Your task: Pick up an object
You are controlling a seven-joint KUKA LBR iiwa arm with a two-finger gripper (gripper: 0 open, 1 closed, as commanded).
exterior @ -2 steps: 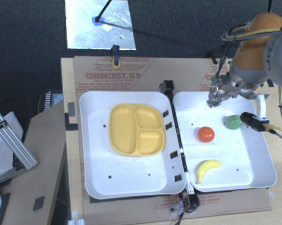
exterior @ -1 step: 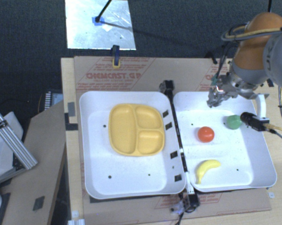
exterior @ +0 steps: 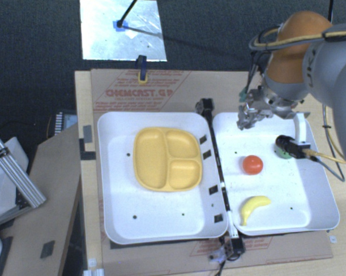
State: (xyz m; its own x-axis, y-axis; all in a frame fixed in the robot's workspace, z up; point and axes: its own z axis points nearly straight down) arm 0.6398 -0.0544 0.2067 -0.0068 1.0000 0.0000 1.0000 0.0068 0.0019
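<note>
tabletop [exterior: 88, 183]: tan board, dark floor behind, foil sheet [exterior: 122, 27] at top
left bin [exterior: 116, 218]: white, holding yellow divided plate [exterior: 166, 158]
right bin [exterior: 320, 206]: white, holding red ball [exterior: 252, 164] mid-bin, banana [exterior: 252, 207] near front edge, small dark-green item [exterior: 285, 146] at right wall
arm: grey, orange band, reaching in from right
jaws [exterior: 247, 119]: over right bin's back-left corner, nothing between them, gap state cannot tell
step: approach, no pick yet
next: shift forward over red ball, descend, close

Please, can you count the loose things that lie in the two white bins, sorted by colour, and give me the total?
Yellow: 2, the divided plate in the left bin and the banana in the right bin.
Red: 1, the tomato in the right bin.
Total: 3
</note>
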